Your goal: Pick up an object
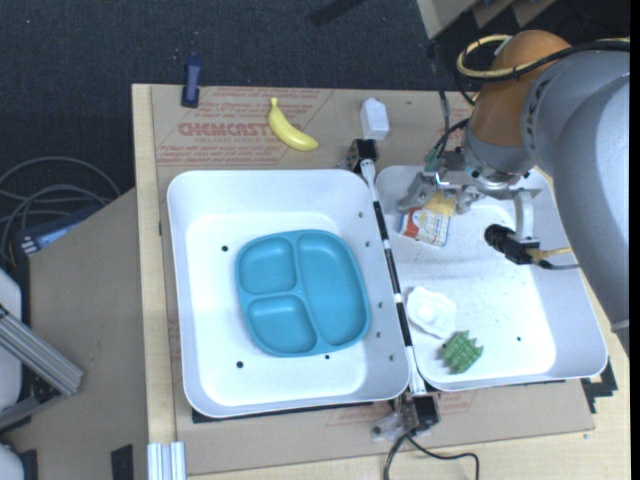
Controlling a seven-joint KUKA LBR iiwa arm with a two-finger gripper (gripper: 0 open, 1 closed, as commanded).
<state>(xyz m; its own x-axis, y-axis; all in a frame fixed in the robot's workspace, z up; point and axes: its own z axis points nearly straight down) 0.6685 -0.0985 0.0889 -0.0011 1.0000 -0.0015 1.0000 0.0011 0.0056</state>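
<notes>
In the right bin (560, 338), a small white, orange and red packet (428, 226) lies tilted near the back left corner. My gripper (441, 196) sits directly over the packet's top edge, touching or nearly touching it. Closer to the front of this bin lie a white lumpy object (432, 310) and, ahead of it, a small green object (462, 351).
The left bin (200, 268) holds a blue divided plate (300, 291). On the bench behind the bins lie a yellow banana (290, 128), a small blue item (191, 80) and a white piece (374, 118). The arm covers the right bin's back right part.
</notes>
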